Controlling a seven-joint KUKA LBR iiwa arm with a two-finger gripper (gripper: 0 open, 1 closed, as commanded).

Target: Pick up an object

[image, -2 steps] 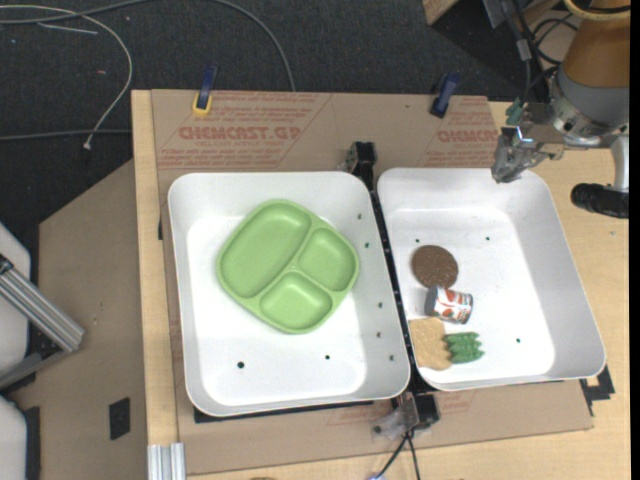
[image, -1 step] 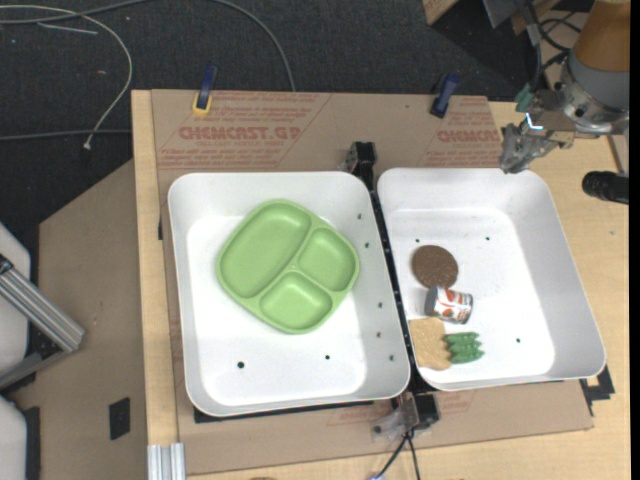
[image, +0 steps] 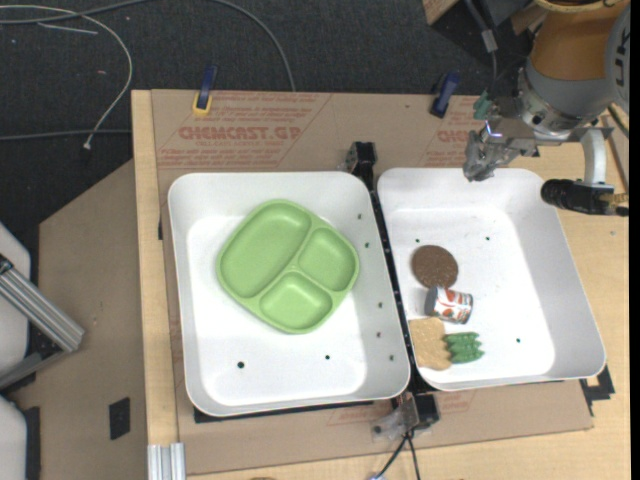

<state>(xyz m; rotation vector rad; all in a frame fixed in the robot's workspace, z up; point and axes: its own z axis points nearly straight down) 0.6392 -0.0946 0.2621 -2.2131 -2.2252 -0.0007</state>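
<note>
My gripper [image: 481, 165] hangs over the far rim of the right bin [image: 540, 278], well above the objects and apart from them. Along that bin's left side lie a round brown disc [image: 435, 264], a small red and white can [image: 451, 305] on its side, a tan flat piece [image: 428, 342] and a green toy [image: 464, 347]. Nothing shows between the gripper's tips.
The left bin [image: 200, 358] holds a green divided plate [image: 289, 265]. A black clamp [image: 361, 156] sits at the far end of the seam between the bins. Blue clips [image: 206, 88] [image: 445, 94] stand on the cardboard behind.
</note>
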